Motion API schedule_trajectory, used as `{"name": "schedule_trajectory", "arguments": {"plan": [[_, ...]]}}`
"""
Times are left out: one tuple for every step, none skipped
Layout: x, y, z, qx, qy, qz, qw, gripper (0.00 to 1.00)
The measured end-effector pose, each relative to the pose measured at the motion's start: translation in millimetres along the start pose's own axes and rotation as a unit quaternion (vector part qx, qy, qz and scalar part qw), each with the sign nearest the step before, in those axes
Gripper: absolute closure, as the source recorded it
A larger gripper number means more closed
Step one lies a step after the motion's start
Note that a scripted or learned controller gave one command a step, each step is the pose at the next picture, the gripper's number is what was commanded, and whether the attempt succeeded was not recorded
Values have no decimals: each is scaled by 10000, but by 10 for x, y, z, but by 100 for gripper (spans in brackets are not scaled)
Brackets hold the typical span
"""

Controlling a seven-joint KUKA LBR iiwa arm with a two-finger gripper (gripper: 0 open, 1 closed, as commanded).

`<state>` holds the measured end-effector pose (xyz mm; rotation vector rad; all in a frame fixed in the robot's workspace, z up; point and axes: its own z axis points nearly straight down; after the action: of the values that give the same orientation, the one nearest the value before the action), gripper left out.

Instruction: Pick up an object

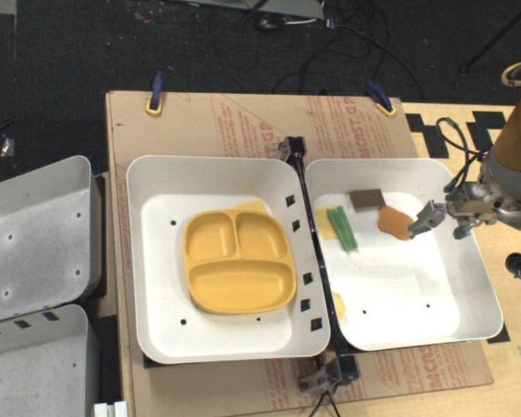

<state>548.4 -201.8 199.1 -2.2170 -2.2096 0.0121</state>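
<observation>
1. Dark speckled floor (61, 50) surrounds a brown board bench (243, 120); cables and a grey metal bar lie on the floor beyond the bench's far edge, and two clamps, yellow and blue, grip that far edge.
2. Two shallow white bins sit side by side on the bench, separated by a black divider strip (311, 233).
3. Left bin (156, 189): holds a yellow compartment tray (240, 261) lying flat near the bin's centre, with a pale yellow sheet showing under its far edge.
4. Right bin (417, 294): holds a green bar (342, 228) near the divider edge, a brown block (366, 200) toward the far edge, and an orange-brown lump (394, 222) just beside the block on the side nearer the arm.
5. Gripper (425, 218): reaches in over the right bin's right edge; its fingers stand slightly apart and grip nothing.
6. The orange-brown lump lies just beside the fingertips, touching or almost touching them, not between them.
</observation>
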Motion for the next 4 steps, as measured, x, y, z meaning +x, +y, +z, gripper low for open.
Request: {"name": "schedule_trajectory", "arguments": {"plan": [[8, 32, -79, -66, -14, -20, 10000, 0], [-34, 130, 457, -54, -11, -13, 10000, 0], [-99, 165, 919, -53, -11, -9, 10000, 0], [-94, 168, 1074, -61, -11, -11, 10000, 0]]}}
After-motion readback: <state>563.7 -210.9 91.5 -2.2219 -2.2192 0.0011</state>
